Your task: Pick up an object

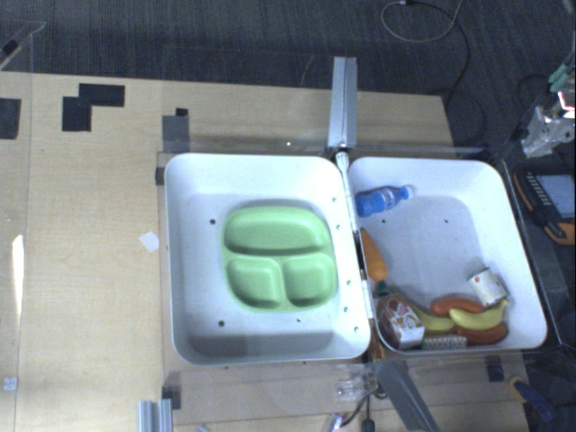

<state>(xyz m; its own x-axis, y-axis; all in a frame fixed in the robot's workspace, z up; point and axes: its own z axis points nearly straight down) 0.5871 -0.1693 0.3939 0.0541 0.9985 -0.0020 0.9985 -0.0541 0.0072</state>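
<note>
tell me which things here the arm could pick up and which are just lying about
For the job, all in the right bin:
- blue bottle
- orange item by the divider
- banana
- red sausage-like pieces
- small white can
- printed packet

Just lying about:
- green divided tray in the left bin
- cable on the floor
- black markers on the bench

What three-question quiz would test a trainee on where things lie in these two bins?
1. True or false: the green tray lies in the left bin.
2. Which object sits nearest the right bin's far edge? A) banana B) blue bottle C) orange carrot
3. Fill in: the green tray has ___ compartments.

Key: 1 true; 2 B; 3 three.
</note>
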